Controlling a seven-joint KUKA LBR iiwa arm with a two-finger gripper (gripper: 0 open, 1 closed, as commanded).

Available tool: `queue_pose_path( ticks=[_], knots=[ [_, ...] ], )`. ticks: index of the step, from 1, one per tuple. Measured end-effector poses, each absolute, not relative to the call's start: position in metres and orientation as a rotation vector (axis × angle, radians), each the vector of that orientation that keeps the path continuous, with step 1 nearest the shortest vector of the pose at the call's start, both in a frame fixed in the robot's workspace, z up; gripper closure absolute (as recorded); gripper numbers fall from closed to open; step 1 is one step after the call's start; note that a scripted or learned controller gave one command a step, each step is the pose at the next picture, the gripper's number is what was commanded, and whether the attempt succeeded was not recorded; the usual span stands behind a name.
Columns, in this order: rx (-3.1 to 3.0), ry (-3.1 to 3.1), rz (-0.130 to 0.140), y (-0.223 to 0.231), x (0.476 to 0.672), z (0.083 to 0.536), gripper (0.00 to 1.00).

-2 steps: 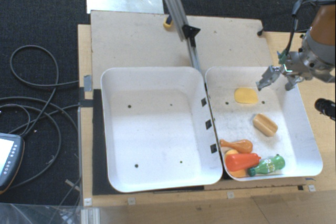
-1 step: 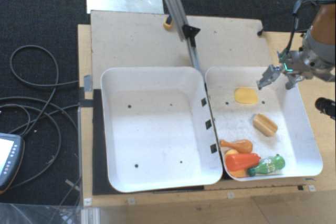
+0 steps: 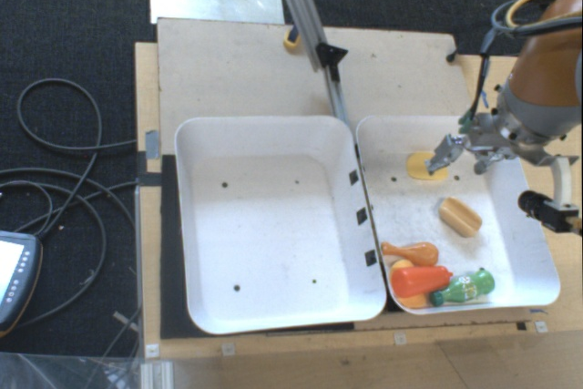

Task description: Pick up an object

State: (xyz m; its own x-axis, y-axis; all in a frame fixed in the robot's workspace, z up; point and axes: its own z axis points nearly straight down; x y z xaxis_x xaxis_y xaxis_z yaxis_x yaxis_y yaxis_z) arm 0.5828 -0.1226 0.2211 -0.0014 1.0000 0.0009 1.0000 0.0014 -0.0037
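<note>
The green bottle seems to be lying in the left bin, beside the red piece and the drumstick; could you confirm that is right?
Not quite: the green bottle lies in the right bin, not the left one. The rest holds: it lies beside the red piece, with the drumstick just above. The camera view shows this.

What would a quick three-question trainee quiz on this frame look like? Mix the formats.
1. True or false: all the objects lie in the bin nearer the arm.
2. Which object is the gripper closest to? A) green bottle B) yellow disc C) bread roll
3. Fill in: the orange-red item touches the ____ bottle.

Key
1. True: the yellow disc, bread roll, drumstick, orange-red item and green bottle are all in the right bin.
2. B
3. green
</note>
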Motion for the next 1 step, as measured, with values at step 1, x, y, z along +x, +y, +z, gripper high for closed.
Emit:
queue_pose_path(
  ticks=[1],
  knots=[
    [-2.219,-2.218,0.004,-0.131,0.5781,0.1643,0.0]
  ],
)
